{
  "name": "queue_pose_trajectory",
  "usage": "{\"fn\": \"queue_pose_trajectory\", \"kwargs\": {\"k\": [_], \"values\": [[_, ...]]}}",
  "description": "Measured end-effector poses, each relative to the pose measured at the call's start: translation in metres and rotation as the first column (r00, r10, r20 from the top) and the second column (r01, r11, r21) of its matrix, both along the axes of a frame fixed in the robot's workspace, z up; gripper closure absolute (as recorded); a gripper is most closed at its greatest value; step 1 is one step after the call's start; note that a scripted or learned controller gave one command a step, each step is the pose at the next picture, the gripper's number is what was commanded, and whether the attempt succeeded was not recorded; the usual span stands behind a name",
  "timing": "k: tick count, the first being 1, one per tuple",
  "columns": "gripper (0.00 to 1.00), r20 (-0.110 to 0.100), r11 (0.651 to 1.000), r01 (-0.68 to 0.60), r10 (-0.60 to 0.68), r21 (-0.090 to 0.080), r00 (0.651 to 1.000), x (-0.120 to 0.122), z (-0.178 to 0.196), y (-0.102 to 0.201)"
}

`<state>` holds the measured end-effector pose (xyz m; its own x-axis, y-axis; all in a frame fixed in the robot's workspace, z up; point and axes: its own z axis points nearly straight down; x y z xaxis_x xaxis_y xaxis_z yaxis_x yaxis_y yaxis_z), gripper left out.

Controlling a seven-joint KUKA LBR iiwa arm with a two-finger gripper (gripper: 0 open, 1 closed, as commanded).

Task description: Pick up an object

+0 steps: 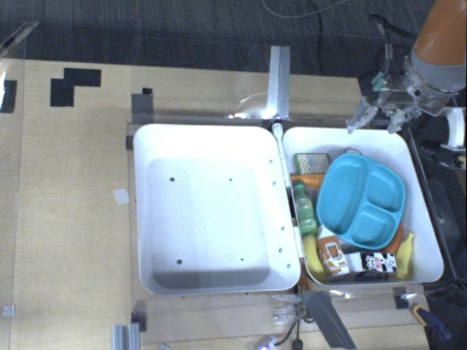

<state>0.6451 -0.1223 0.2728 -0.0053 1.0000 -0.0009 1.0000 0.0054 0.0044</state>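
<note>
1. The end effector (379, 115) hovers above the far rim of the right white bin (423, 195), fingers spread, holding nothing.
2. The blue sectioned plastic plate (363, 200) lies topmost inside that bin, likely the most accessible target.

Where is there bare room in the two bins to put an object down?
The left bin offers its whole white floor. The right bin is crowded: the blue divided plate, green bottle and banana leave bare floor only along its far edge.
</note>
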Motion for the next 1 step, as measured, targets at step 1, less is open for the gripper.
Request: {"fn": "queue_pose_trajectory", "kwargs": {"k": [1], "values": [[0.00,-0.001,0.981,-0.195,0.195,-0.001,0.981,-0.0224,-0.1132,-0.0422]]}}
